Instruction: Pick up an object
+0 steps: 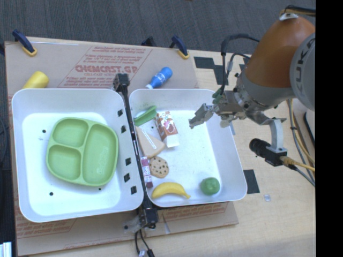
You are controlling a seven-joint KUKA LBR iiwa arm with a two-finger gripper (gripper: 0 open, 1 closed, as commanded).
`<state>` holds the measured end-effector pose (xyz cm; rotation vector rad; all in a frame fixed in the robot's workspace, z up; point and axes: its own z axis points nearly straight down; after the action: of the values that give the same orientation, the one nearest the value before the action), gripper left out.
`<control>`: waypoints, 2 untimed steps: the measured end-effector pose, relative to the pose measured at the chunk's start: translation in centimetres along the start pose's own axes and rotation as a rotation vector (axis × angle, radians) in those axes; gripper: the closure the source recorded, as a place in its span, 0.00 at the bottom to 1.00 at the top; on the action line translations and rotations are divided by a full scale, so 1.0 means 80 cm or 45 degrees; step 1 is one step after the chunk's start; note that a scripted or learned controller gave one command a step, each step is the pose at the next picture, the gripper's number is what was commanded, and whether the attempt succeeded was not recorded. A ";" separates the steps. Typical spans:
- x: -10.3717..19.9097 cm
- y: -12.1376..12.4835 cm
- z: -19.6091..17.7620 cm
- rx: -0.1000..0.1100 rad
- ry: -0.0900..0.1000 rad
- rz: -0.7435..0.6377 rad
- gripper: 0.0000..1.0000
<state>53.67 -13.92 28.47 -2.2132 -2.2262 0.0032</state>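
Banana [170, 191] nearest: light, soft, curved; take across middle. Lime [210, 186] round, slippery. Gripper [199, 118] over right bin [225, 143], jaw state unclear, cannot tell.

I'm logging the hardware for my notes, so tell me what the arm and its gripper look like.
The arm is bulky and rounded, with a broad orange band over grey casing. Thin dark cables loop beside its wrist. The gripper is a small grey metal piece with two slim fingers.
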 end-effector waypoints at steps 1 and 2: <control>0.102 -0.061 0.118 0.004 0.001 -0.003 0.00; 0.054 -0.066 0.242 0.002 0.000 0.000 0.00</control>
<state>48.32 -9.62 9.11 -2.2125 -2.2256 0.0045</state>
